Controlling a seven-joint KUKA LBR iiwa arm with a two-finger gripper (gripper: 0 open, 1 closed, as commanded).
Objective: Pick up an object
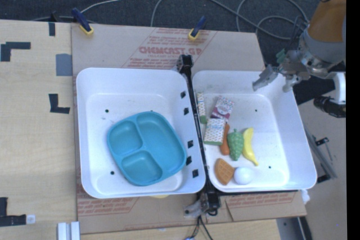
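Observation:
The right bin [284, 121] holds a cluster of toy foods: a pink-and-white packet [223, 107], a pale green packet [214, 131], an orange carrot [225, 142], a green vegetable [235, 143], a yellow banana [249, 146], an orange bread piece [224, 171] and a white egg [243, 175]. My gripper [274, 85] hangs over the bin's far right corner, above and to the right of the cluster. Its fingers [260, 83] are spread open with nothing between them.
The left bin [95, 93] carries a blue three-compartment plate [146, 147]. A black clip divider [185, 64] sits where the two bins meet. Cables lie on the dark floor behind the bench, and brown cardboard underlies both bins.

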